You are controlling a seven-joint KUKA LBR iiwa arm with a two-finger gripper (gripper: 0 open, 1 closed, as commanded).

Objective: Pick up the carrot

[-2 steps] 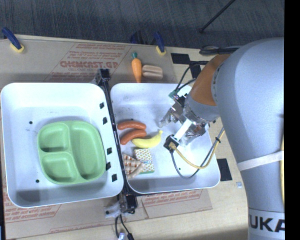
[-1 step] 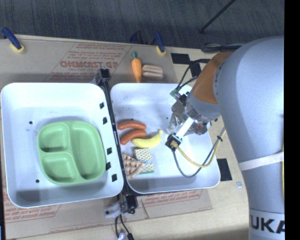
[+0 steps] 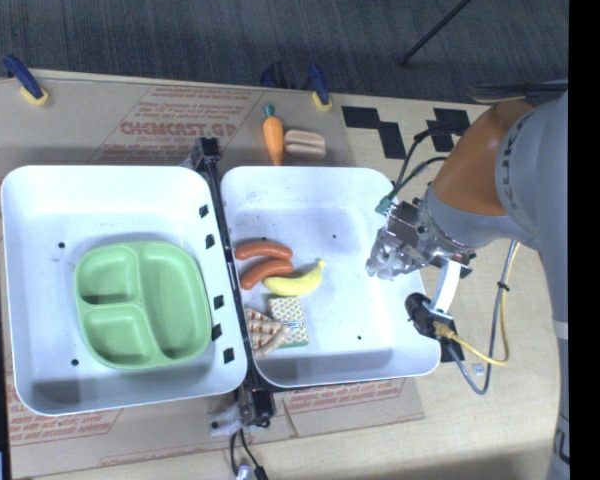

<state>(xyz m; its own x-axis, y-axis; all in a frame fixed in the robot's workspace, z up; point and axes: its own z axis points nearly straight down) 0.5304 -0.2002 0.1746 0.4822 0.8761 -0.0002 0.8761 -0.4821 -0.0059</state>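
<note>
We see two shallow white plastic bins [image 3: 40, 268], smooth with a soft sheen, resting on a matt brown cardboard sheet [image 3: 180, 118] printed in red. In the left bin lies a pale green plastic divided tray [image 3: 140, 303], smooth and slightly glossy. Near the right bin's left wall, the two orange-red sausages [image 3: 263, 261] and the yellow banana [image 3: 296, 279] look like glossy moulded plastic. Beyond that bin's far rim, the small orange carrot [image 3: 272, 138] looks smooth, like plastic too. The grey arm casing [image 3: 540, 168] appears matt.
</note>
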